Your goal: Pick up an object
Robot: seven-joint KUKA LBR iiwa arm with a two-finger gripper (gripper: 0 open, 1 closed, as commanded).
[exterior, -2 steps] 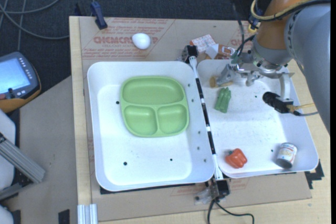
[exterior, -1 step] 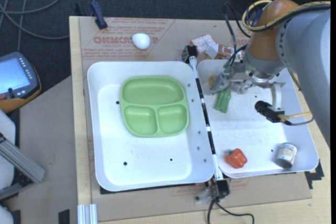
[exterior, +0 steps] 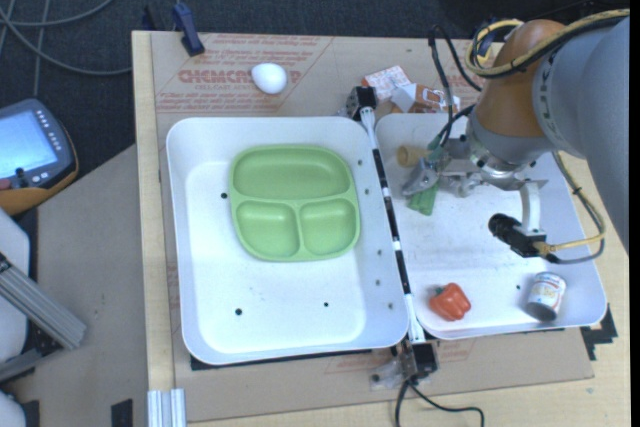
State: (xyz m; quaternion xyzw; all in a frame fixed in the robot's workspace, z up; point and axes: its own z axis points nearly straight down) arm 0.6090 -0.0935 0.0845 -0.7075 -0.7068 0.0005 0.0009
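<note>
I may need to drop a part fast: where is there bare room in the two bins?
Left bin: bare floor in front of and left of the green divided plate. Right bin: a bare strip between the red pepper and the small can. Its far half is crowded: the tool, a green piece and a small brown object.

I see the arm point(exterior: 575, 85) entering from the right, grey link high in frame | orange band point(exterior: 515, 80) sits above the wrist | wrist pitched down and leftward | end effector point(exterior: 422, 183) low, fingers pointing left | I can't read the finger gap
</note>
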